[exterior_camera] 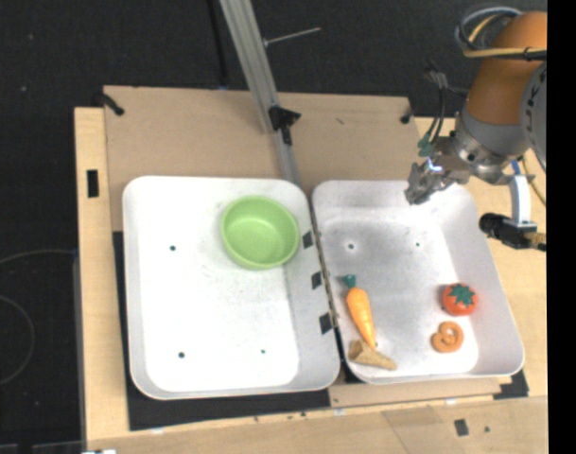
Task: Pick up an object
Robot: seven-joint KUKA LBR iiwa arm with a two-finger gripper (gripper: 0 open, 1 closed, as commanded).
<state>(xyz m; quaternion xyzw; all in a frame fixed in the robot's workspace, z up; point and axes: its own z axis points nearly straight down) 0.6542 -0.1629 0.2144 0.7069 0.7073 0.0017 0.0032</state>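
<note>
Risk first: I see the gripper (pixel 422 189) over the far edge of the right bin (pixel 401 225), well apart from all 4 pieces there, so any descent from this spot meets bare plastic. I cannot tell how its fingers are set; they are too small and dark against the bin.

The carrot (pixel 361 315) lies near the left wall, just beside the divider. It is tapered and smooth, so I judge it could roll or squirt out of a pinch. A tan wedge (pixel 372 356) touches its tip and may be dragged along.

The tomato (pixel 459 298) is round and glossy, the pretzel (pixel 447 337) small and flat, hard to get under.

The green bowl (pixel 259 233) sits in the left bin (pixel 165 291); its thin rim looks easiest to pinch.
</note>
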